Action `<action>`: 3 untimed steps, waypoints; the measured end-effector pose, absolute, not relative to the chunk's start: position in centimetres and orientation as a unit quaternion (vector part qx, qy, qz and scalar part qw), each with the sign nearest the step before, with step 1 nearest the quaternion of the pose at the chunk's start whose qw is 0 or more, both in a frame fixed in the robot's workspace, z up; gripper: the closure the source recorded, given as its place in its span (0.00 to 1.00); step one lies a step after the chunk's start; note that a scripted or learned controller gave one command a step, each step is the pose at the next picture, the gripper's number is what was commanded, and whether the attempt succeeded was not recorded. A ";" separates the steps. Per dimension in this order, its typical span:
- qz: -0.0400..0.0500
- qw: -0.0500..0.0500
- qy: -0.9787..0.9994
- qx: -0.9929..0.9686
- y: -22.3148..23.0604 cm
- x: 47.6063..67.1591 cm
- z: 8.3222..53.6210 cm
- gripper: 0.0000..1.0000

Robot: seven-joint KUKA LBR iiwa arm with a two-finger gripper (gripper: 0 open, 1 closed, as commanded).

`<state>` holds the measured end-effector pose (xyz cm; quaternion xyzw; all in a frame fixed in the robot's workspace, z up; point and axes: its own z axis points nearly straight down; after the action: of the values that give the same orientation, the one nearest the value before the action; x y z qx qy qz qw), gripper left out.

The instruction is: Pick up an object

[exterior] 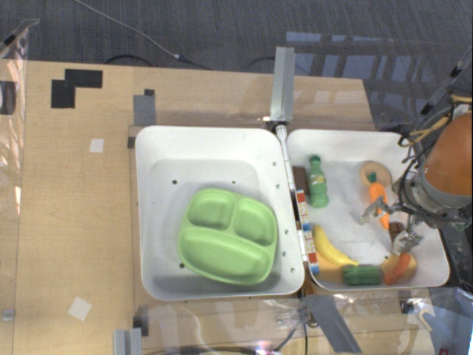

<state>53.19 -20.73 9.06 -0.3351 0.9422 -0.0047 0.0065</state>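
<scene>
a: so, nearest in the right bin (436, 276): banana (332, 248) and green block (361, 274), untouched.

b: further back, the pincer (390, 223) hangs spread and empty beside the carrot (378, 194). nothing lifted yet; the grasp remains.

No text, label or number is legible anywhere.

A green bottle (318, 181) lies flat (cap pointing away) in the right bin (340, 148).
</scene>
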 end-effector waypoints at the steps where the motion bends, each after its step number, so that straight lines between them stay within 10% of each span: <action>1: -0.004 0.008 0.936 -0.351 -17.7 55.0 9.1 0.00; 2: -0.007 0.015 0.936 -0.352 -17.5 55.5 10.5 1.00; 3: -0.003 0.003 0.793 -0.610 -20.6 53.7 14.7 1.00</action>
<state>53.67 -20.65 14.70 -0.6096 0.7927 -0.0029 0.0029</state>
